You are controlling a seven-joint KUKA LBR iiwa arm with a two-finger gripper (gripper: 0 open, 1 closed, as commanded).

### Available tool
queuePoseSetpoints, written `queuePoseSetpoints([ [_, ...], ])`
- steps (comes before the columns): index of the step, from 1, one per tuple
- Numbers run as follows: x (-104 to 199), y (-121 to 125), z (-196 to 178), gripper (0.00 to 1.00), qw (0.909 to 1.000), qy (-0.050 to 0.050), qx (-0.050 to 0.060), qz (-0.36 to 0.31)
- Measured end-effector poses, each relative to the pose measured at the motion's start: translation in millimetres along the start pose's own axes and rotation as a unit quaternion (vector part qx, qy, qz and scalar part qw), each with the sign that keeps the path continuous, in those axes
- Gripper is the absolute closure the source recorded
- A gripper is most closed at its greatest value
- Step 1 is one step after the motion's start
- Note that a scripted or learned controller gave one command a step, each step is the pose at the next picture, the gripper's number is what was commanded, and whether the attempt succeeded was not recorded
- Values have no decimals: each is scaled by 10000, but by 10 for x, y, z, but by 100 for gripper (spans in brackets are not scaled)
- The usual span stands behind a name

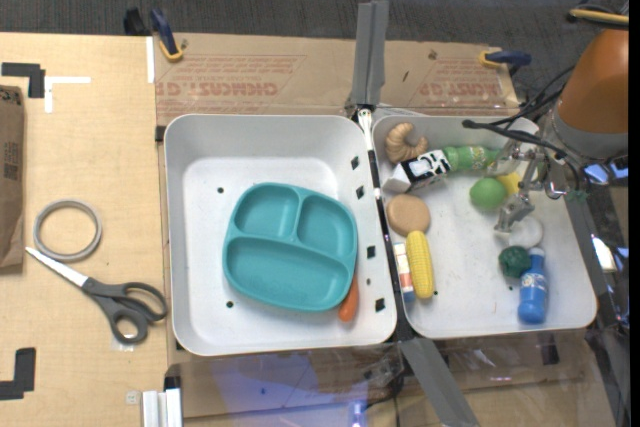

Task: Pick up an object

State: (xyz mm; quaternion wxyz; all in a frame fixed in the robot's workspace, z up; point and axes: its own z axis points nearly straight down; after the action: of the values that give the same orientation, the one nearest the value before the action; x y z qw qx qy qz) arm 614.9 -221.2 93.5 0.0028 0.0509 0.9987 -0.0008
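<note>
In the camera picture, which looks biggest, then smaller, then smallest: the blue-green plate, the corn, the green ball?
1. The teal divided plate, in the left bin, looks by far the largest.
2. The yellow corn, in the right bin.
3. The green ball, in the right bin, looks smallest, though it is not far off the corn.

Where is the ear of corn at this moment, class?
The ear of corn lies in the right bin, along its left wall, just below the tan round object and across the divide from the teal tray.
</note>
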Motion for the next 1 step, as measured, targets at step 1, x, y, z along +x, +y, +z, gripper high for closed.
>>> queuePoseSetpoints([
  [1,535,218,3,0,10000,11,-2,55],
])
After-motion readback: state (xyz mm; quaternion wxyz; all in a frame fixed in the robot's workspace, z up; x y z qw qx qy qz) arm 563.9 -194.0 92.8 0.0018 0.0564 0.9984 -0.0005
